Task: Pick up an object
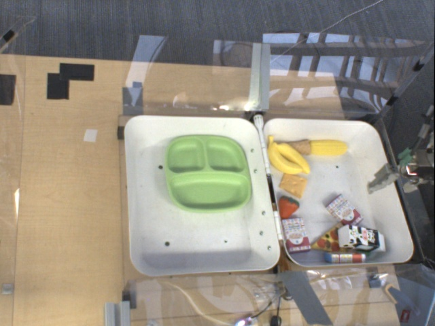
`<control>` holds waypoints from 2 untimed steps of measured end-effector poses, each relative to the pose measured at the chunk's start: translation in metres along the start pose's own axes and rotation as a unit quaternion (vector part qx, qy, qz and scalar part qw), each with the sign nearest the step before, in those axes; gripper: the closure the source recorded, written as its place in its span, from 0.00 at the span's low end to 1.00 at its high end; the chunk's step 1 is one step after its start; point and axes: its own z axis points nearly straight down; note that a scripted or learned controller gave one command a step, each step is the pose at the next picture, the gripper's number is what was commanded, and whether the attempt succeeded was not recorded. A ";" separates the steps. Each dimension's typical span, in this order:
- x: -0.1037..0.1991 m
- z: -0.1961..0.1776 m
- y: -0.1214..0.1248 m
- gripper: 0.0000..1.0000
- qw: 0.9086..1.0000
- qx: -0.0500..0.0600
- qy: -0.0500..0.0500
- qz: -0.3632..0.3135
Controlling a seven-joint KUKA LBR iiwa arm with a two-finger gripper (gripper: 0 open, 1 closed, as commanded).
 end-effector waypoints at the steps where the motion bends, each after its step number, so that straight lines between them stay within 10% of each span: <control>1: 0.031 -0.011 0.018 0.00 0.995 -0.001 0.000 -0.101; 2: 0.063 0.155 0.093 0.00 0.997 -0.007 -0.002 -0.080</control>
